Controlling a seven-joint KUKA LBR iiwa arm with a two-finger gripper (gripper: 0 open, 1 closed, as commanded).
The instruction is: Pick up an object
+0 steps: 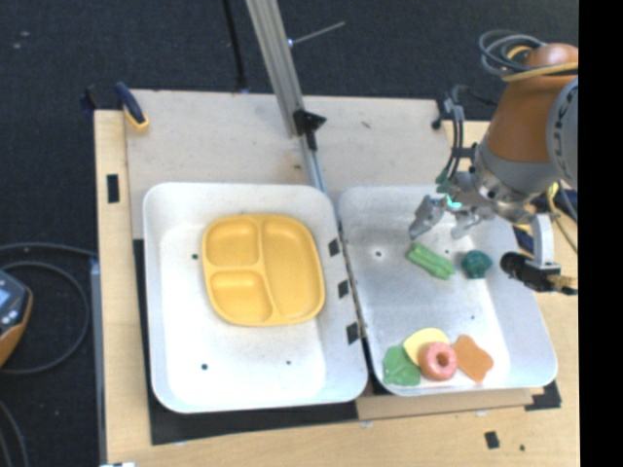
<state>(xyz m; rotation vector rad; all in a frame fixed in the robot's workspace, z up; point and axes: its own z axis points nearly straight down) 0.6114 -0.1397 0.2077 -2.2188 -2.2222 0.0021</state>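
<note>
**Approach over the green piece, rt bin**

Gripper (443,219) hangs low in the rt shallow white plastic bin (389,290), fingers spread apart, nothing between them. Just below the tips lies the target as I judge it: a small elongated green plastic piece (429,261), lying flat at a slant, on bare bin floor. Not yet grasped.

To do step well, my read: centre jaws across the piece's short axis, not its length; turn wrist to match the slant; go straight down till tips straddle it, then close. Off-centre descent likely nudges it away.

Nearby: a dark teal rounded lump (475,264) sits just beside the green piece, rt side. Could catch a finger on descent, so approach w/ the jaw line keeping clear of it.

Elsewhere: cluster at bin's near edge, well apart — green leafy toy (399,366), yellow round piece (424,341), pink ring doughnut (439,361), orange chunk (475,358). No obstruction.

Lt white bin (175,358) bears a yellow three-compartment plastic tray (263,269). Slanted metal pole (277,56) stands behind the bins, clear of arm.
</note>
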